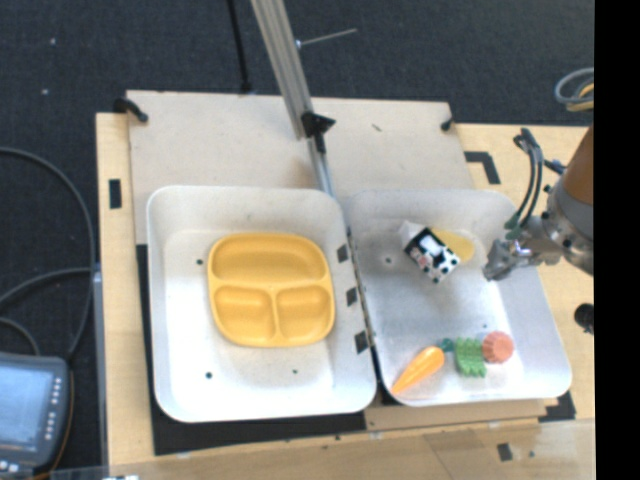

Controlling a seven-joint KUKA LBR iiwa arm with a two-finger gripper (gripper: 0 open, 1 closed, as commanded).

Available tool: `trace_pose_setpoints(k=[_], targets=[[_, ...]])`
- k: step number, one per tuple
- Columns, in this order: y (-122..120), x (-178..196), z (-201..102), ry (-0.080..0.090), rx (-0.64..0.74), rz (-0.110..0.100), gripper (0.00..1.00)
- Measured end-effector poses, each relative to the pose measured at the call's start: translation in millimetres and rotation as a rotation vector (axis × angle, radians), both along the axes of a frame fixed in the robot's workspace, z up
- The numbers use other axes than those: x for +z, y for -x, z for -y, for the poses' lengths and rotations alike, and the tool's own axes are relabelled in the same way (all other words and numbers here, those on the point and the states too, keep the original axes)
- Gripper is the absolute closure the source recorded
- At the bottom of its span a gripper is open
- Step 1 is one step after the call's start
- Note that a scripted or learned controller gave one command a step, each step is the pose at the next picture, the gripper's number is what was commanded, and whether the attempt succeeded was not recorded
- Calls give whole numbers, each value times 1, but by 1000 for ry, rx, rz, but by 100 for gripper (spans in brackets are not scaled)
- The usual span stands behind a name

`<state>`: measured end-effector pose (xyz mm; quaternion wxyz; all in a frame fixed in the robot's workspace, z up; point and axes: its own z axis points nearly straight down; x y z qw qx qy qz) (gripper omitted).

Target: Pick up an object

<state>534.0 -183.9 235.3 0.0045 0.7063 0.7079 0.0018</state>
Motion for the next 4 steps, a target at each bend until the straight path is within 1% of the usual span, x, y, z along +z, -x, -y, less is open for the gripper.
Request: trace_pose_setpoints(k=[1, 2, 3, 4], targets=[[-2, 55, 1, -1, 1, 0, 100], [-3, 58, -47, -3, 5, -6, 100], [-8, 48, -102, -4, 5, -7, 100], [5, 33, -148, -4, 3, -8, 100]])
